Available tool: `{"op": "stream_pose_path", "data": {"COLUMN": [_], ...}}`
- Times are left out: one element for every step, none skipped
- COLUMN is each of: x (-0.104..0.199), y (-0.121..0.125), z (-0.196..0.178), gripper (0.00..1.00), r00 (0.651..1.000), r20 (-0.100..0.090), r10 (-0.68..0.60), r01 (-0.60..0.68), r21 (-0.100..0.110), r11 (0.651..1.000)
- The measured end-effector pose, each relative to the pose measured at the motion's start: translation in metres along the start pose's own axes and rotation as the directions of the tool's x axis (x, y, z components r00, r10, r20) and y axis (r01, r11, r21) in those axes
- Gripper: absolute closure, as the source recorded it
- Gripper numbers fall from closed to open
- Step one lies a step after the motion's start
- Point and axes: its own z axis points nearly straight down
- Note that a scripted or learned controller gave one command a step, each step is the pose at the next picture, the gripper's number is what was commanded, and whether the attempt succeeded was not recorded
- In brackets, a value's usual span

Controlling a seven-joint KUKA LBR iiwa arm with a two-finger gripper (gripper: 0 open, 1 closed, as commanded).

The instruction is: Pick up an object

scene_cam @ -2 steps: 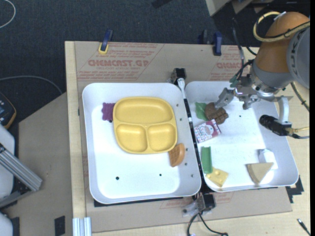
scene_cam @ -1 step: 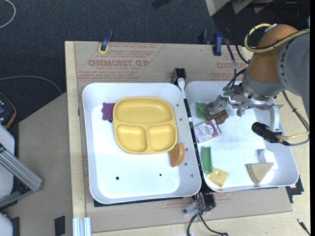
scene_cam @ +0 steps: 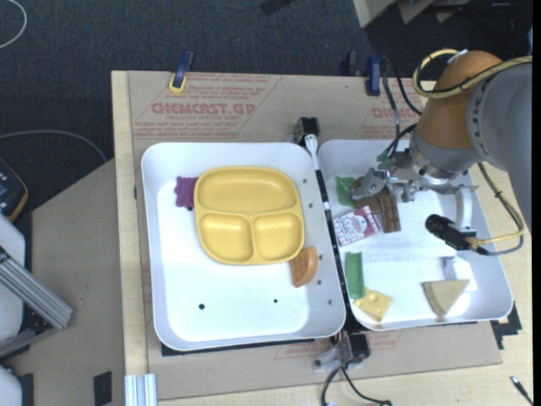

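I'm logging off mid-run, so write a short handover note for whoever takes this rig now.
Gripper: low in the right bin, over a brown bar; grasp state unclear.
Right bin also has a pink-and-white packet, green stick, yellow wedge, tan wedge.
Left bin: yellow divided tray, purple piece, orange-brown piece.
Done: no lift confirmed.
Left: grasp and lift one object.

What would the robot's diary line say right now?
arm: over right white bin | gripper: low beside brown bar | yellow divided plate: left bin
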Motion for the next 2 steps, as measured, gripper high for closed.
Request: {"op": "stream_pose_path", "data": {"x": [0.0, -0.001], "y": [0.003, 0.008], "z": [-0.014, -0.078], "gripper": [1.0, 1.0], "r00": [1.0, 1.0], "r20": [0.003, 0.004], "r10": [0.0, -0.001], "r01": [0.0, 0.001], "r21": [-0.012, -0.007], "r11": [1.0, 1.0]}}
